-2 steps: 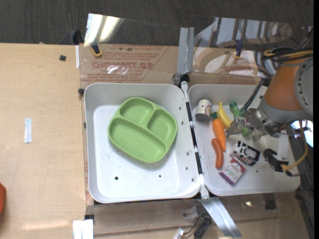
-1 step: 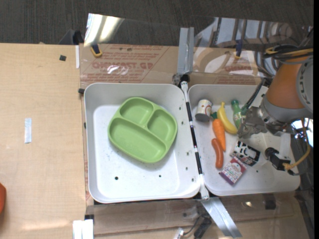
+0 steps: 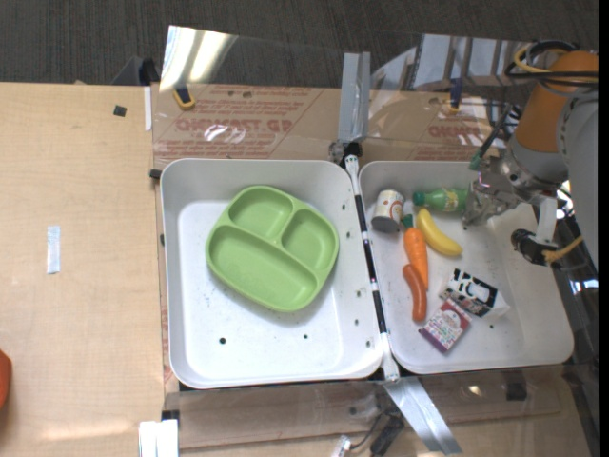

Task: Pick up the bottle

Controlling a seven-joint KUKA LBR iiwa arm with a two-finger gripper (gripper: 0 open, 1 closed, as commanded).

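Where bins (image 3: 190, 350) sit, tan bench (image 3: 76, 179).

Grey arm (image 3: 580, 131) with an orange band, yellow cables, seemingly metallic wrist.

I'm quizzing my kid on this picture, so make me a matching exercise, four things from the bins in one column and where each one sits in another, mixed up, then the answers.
Things:
1. divided plate
2. bottle
3. carrot
4. banana

Places:
A. at the far edge of the right bin, lying on its side by the tool
B. alone in the left bin
C. in the right bin, just nearer than the bottle, beside the carrot's top end
D. lying lengthwise near the right bin's left wall, below a small can

Pairs: 1-B, 2-A, 3-D, 4-C
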